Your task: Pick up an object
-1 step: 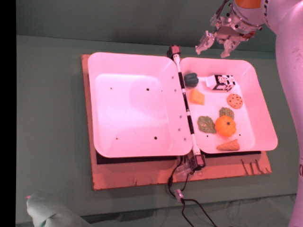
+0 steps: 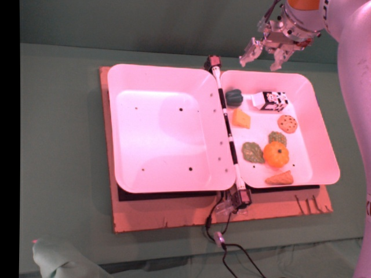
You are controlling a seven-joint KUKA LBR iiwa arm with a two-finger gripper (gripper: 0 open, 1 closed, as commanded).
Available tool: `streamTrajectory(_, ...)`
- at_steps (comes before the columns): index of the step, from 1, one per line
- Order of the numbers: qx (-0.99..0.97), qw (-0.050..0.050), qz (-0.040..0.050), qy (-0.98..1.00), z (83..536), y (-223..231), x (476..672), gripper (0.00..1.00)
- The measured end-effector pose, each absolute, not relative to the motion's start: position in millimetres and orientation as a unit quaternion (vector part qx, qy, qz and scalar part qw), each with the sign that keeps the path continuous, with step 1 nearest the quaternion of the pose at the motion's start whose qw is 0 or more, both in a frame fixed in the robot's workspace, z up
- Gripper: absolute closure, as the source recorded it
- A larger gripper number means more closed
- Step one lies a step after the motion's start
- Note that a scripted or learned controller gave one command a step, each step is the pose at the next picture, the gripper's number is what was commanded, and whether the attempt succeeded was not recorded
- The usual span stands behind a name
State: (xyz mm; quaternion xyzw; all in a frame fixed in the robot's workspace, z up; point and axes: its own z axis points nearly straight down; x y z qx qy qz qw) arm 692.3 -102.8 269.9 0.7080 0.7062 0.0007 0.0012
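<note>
Nearest in the right bin (image 2: pixel 324 155) lie a wedge-shaped crust (image 2: pixel 279 179), an orange pumpkin (image 2: pixel 276 153), two green leaves (image 2: pixel 253 152) and a cookie (image 2: pixel 287 123). Farther back sit a cheese wedge (image 2: pixel 242 118), a milk carton (image 2: pixel 271 101) and a dark green pepper (image 2: pixel 234 97). The gripper (image 2: pixel 264 55) hovers beyond the bin's far rim, fingers spread and empty. The approach step looks to be in hand. The carton lies at six o'clock from the fingers, well apart; next comes a descent.

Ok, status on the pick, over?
Tool open, holding nothing, raised above the right bin's far edge. Toy pumpkin, milk carton, cookie and other toys lie in the bin, untouched. Path down clear.
</note>
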Motion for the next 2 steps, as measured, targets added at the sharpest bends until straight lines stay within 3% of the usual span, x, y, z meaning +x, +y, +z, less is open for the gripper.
streamTrajectory(1, 0.708, 0.000, -0.0014, 0.706, 221.4, -97.0, 699.5, 0.00)
streamTrajectory(2, 0.708, 0.000, -0.0015, 0.706, 179.4, -101.8, 694.2, 0.00)
